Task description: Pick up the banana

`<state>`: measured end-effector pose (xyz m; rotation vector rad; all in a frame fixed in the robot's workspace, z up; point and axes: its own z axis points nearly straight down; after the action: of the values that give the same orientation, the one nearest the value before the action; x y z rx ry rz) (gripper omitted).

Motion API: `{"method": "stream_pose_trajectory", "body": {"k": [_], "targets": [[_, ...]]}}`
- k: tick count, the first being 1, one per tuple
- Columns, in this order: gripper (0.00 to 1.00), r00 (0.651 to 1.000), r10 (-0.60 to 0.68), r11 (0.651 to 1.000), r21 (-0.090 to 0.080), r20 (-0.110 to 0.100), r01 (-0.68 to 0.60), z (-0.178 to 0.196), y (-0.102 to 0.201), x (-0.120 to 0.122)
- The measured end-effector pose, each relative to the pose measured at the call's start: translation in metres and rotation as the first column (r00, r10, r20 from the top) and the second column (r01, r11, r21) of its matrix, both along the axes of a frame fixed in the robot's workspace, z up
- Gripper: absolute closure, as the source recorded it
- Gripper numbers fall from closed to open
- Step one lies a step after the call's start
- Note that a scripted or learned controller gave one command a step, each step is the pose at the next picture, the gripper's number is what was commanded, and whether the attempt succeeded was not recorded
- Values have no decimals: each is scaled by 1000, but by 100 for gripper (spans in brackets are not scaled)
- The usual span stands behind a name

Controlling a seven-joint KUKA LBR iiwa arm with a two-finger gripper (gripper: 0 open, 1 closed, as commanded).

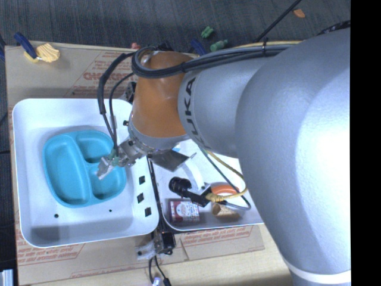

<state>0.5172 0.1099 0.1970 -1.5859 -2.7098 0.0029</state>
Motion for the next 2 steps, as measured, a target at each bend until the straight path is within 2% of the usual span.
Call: {"method": "stream_pose_trajectory", "body": {"k": [1, 2], "targets": [[100, 1000, 4, 1000, -1, -1, -4, 10, 0, 0], [100, 992, 129, 992, 1, -2, -129, -42, -9, -42]]}}
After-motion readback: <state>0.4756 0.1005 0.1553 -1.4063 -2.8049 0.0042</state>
